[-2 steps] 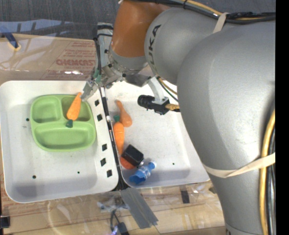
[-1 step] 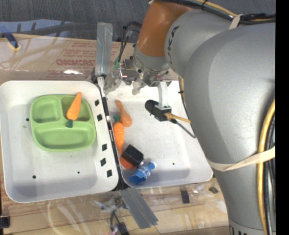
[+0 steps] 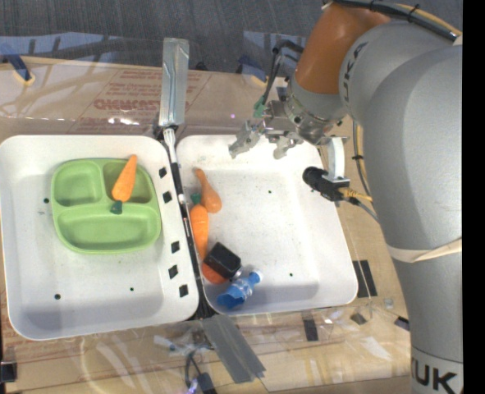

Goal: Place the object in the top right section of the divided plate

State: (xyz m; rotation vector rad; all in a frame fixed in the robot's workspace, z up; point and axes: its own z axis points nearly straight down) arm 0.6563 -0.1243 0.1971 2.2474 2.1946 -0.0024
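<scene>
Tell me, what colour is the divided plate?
Light green; the plate shows best in the camera view, in the left bin.

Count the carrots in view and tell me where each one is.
3. One carrot lies on the green divided plate, across its top right section. Two more lie in the right bin by the divider: one above another. Others may be hidden under the black object.

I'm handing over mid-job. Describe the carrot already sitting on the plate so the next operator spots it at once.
Find the left shallow white bin; the green divided plastic plate lies in its upper half. The small orange toy carrot rests on the plate's top right section, tilted, green stem end down toward the plate's middle. The other orange carrots lie in the right bin, along its left wall.
</scene>
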